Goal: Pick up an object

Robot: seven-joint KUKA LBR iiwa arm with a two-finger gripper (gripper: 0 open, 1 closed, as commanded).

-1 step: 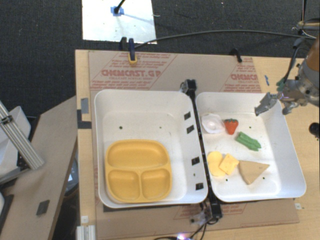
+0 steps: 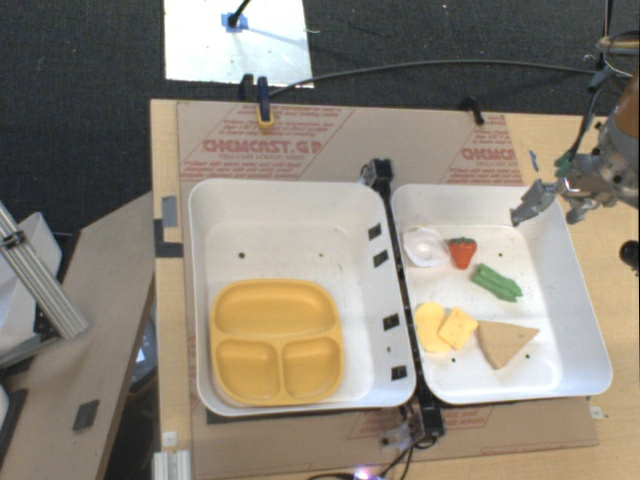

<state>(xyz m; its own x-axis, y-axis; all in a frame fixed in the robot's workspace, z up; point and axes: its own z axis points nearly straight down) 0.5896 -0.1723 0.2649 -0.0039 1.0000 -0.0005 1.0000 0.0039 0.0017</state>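
The right bin (image 2: pixel 580 298) holds several toy foods: a white round piece (image 2: pixel 425 248), a red strawberry-like piece (image 2: pixel 462 253), a green pod (image 2: pixel 497 282), a yellow disc (image 2: pixel 428 330), a yellow cheese block (image 2: pixel 460 327) and a tan wedge (image 2: pixel 505 343). My gripper (image 2: pixel 552 208) hovers over the bin's far right corner, above and to the right of the green pod. It is open, its fingers spread wide with nothing between them.
The left bin (image 2: pixel 290 218) holds a yellow divided plate (image 2: pixel 277 341) at its near side. A ridge with black clips (image 2: pixel 390 288) separates the two bins. A cable runs across the cardboard base (image 2: pixel 330 138) behind them.
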